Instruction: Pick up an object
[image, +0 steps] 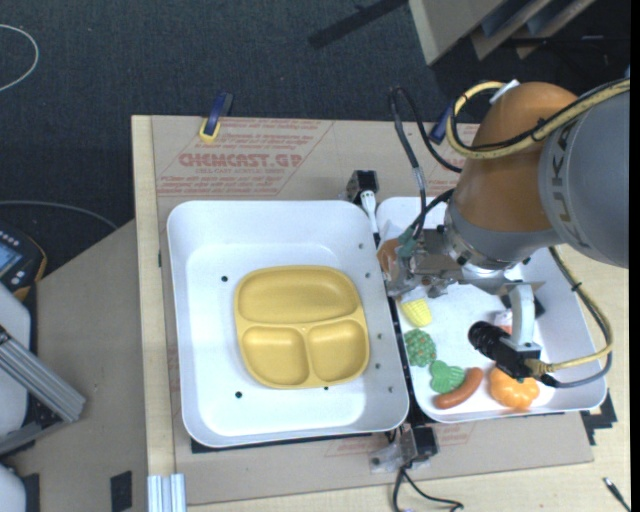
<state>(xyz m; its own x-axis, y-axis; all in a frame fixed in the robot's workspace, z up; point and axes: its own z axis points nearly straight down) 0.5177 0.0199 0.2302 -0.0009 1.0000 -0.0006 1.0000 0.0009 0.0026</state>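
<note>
one smooth yellow plate (300, 325), three dips | left bin (200, 300) | bumpy green toys: two (420, 347) | one sausage (460, 391) | gripper (425, 290): jaws cannot tell

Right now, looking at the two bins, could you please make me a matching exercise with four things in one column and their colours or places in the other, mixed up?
Things:
1. divided plate
2. corn cob
3. sausage
4. clamp

Descriptions:
A. reddish-brown, near the front edge of the right bin
B. blue and yellow, at the far edge of the board
C. yellow, alone in the left bin
D. small and yellow, in the right bin close to the left bin

Pairs: 1-C, 2-D, 3-A, 4-B
</note>
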